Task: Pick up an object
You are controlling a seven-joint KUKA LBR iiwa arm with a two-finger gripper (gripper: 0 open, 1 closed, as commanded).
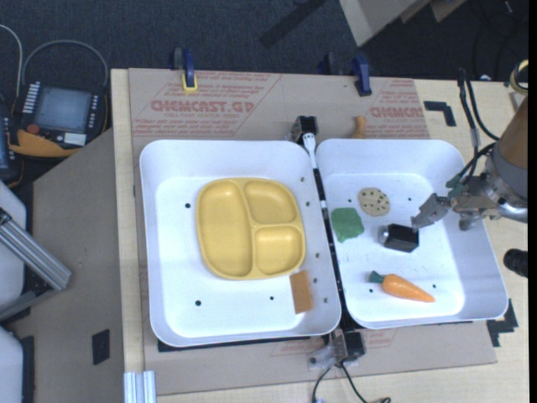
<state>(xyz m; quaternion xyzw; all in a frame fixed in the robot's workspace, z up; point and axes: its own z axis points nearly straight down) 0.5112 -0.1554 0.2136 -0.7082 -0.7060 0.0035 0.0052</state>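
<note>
The right bin point(478, 263) holds a round speckled cookie point(373, 200), a green piece point(346, 224), a small black and silver object point(400, 238) and an orange carrot with a green top point(404, 287). My gripper point(431, 211) hangs over the right bin's right half, reaching in from the right. It sits just up and right of the black and silver object and apart from it. Nothing shows in its grasp.
The left bin point(164, 225) holds a yellow divided plate point(249, 227) and a small brown block point(300, 291) near its front right corner. A black divider strip point(319, 200) runs between the bins. Cables trail along the bench's right side.
</note>
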